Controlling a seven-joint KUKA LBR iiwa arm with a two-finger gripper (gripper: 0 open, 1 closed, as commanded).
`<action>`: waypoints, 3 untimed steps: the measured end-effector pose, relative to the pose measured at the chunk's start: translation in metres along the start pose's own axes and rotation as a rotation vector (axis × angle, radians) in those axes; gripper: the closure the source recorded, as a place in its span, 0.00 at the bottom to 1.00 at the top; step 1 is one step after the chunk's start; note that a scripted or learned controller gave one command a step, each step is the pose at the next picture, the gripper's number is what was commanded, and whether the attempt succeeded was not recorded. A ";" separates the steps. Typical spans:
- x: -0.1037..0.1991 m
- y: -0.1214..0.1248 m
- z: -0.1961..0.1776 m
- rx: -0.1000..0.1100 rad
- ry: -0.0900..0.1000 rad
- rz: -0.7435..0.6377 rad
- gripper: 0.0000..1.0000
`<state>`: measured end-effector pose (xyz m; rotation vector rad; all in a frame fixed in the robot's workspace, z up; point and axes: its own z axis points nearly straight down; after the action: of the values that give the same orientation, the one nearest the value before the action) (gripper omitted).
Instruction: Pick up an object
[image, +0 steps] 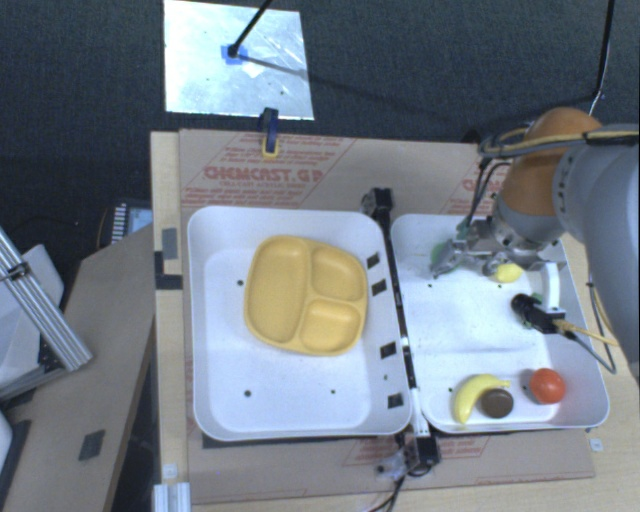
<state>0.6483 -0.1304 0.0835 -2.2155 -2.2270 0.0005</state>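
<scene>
My gripper (462, 254) hangs low over the far part of the right bin (470, 330), reached in from the right under the grey arm with its orange band (548, 160). A small yellow object (508, 271) lies just right of the gripper, partly under the wrist. Something greenish (441, 259) shows at the gripper's left tip; I cannot tell whether it is a separate object. At the bin's near edge lie a banana (470, 395), a brown round object (497, 403) touching it, and a red tomato-like ball (547, 385).
The left bin (220, 380) holds a yellow divided plate (303, 294) near its middle. A black divider with clips (392, 300) runs between the two bins. Cardboard lies under both bins, and a metal frame stands at the far left.
</scene>
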 end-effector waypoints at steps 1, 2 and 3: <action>0.000 0.001 -0.012 -0.001 -0.001 -0.001 1.00; 0.003 0.004 -0.077 -0.008 -0.001 0.000 1.00; 0.000 0.007 -0.122 -0.008 -0.002 -0.002 1.00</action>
<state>0.6552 -0.1299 0.2052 -2.2183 -2.2334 -0.0064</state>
